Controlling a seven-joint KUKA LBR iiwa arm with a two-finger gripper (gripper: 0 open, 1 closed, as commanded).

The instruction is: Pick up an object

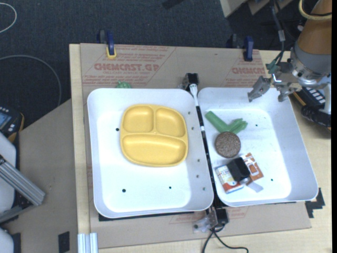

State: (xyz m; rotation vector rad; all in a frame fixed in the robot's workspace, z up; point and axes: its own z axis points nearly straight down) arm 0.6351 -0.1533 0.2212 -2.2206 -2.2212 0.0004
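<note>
End effector (pixel 270 88) hangs over the right bin's (pixel 287 181) far edge, fingers spread apart, gripping nothing. Candidate objects sit lower in that bin: green plastic piece (pixel 225 123), brown speckled disc (pixel 228 144) just beside it, small orange-and-white packet (pixel 251 173) under a black block (pixel 239 168). Left bin (pixel 105 188) carries a yellow divided plate (pixel 154 135) (three compartments).

This looks like a robotics lab. A sheet of brown protective board (pixel 158 57) printed with a maker's name covers the surface, held by blue clamps (pixel 109 42) at its far edge. Two white bins (pixel 105 141) sit on that board, cables (pixel 31 62) trail over dark carpet (pixel 52 15) left of it, and aluminium framing (pixel 21 183) stands nearby.
</note>
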